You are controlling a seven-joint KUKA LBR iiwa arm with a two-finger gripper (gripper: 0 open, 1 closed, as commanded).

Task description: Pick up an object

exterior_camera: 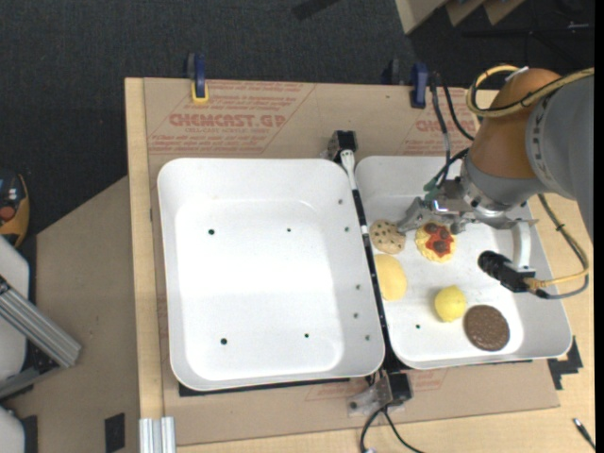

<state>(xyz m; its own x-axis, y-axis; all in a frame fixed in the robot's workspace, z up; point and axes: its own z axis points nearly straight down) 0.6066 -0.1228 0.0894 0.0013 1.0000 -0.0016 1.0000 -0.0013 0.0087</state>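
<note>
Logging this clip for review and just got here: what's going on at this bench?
The grey arm reaches in from the right, its gripper low over the right bin, just above a red and yellow toy. Whether it has a grip on anything is unclear. A cookie, two yellow pieces and a brown disc lie nearby in that bin.

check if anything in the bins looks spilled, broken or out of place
Nothing stands out. The cookie, pale yellow piece, yellow ball and brown disc lie apart and intact in the right bin. The end effector sits over a red and yellow item.
</note>
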